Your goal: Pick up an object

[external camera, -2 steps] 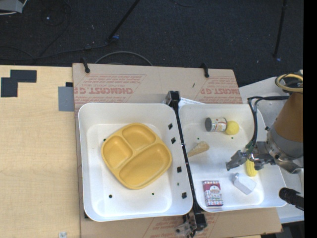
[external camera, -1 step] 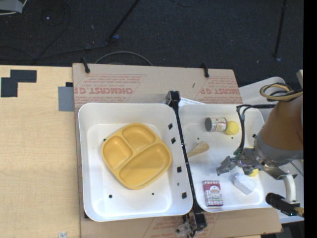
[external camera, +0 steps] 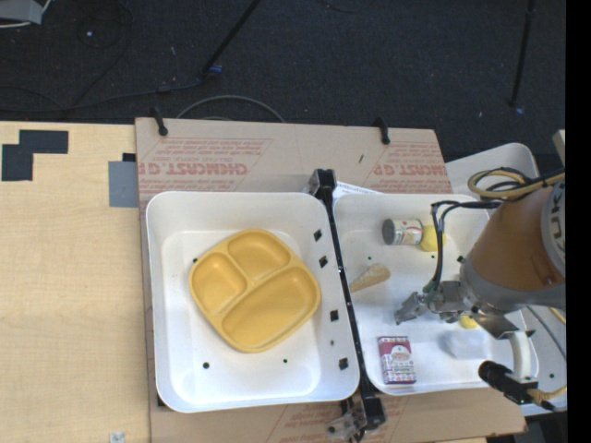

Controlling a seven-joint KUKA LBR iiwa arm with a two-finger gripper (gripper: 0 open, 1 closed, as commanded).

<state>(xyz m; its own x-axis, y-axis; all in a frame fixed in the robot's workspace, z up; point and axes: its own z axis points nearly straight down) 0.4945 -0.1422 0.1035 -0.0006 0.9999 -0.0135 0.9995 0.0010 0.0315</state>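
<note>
Start at the gripper [external camera: 416,308]: you will find it low over the floor of the right bin [external camera: 411,264], near the middle of that bin, with the grey arm [external camera: 503,284] and its orange band [external camera: 515,233] coming in from the right. From this slant you cannot tell whether the gripper is open or closed, nor whether it has hold of anything. The things you might pick lie around it. A tan wedge [external camera: 369,278] sits up and to the left of it, near the bin's left wall. A small red-and-white box [external camera: 396,358] lies flat below and to the left, close to the near wall. A small can [external camera: 399,232] lies on its side towards the far wall, with a yellow piece [external camera: 430,237] just beside it. All three stand apart from the gripper. A black divider rail [external camera: 334,284] runs between the two bins. Across it, the left bin [external camera: 180,349] holds a yellow divided plate [external camera: 256,289] with three compartments, lying flat near its middle. Both bins rest on a sheet of cardboard [external camera: 277,160] printed with red lettering, which shows along the far and near edges. To your left the pale wooden bench top [external camera: 65,293] carries black patches [external camera: 37,150] and a grey patch [external camera: 122,183]. Beyond the bench is a dark floor [external camera: 369,44], with cables [external camera: 235,26] trailing over it.
</note>
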